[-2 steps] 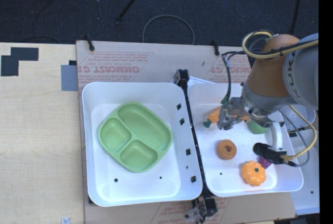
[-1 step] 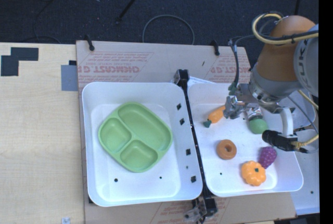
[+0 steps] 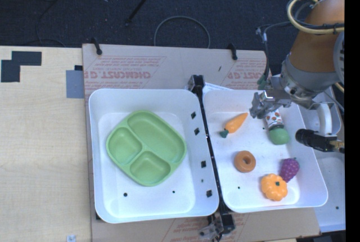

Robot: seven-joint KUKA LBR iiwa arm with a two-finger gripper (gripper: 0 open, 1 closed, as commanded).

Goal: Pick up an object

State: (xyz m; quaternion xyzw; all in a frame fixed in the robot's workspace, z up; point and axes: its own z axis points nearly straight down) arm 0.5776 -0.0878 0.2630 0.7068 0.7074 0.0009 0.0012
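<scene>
Camera view: arm over right bin, gripper low at its upper part.
Arm enters from right, orange band above wrist; jaw state cannot tell; carrot just left of gripper, green ball just below-right; donut, grapes, orange pumpkin lie nearer; left bin holds green divided plate; bins on cardboard over pale wood bench, dark carpet behind.

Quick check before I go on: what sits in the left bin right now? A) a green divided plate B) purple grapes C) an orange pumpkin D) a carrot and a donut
A: the green divided plate lies alone in the left bin; the toy foods are in the right bin.
</scene>
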